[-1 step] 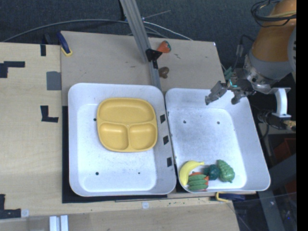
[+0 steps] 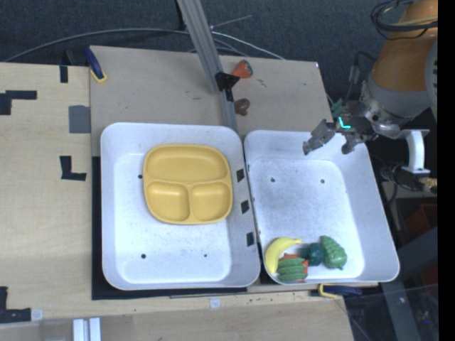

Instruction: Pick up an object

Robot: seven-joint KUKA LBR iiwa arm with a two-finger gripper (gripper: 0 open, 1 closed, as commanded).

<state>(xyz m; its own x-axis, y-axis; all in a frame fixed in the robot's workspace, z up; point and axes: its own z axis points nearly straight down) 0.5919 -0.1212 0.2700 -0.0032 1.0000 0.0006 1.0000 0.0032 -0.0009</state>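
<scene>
A yellow banana (image 2: 279, 250), an orange and green carrot-like toy (image 2: 292, 266), a small dark teal piece (image 2: 313, 253) and a green leafy toy (image 2: 333, 252) lie bunched in the near corner of the right bin (image 2: 307, 190). My gripper (image 2: 332, 140) hangs over that bin's far right edge, well away from the toys. Its two grey fingers (image 2: 316, 138) are spread apart with nothing between them.
The left bin (image 2: 121, 212) holds a yellow three-compartment plate (image 2: 188, 183). A grey metal pole (image 2: 202, 30) rises from the bench behind the bins, with a small orange clamp (image 2: 243, 68) beside it. The arm's orange band and cables sit at the far right.
</scene>
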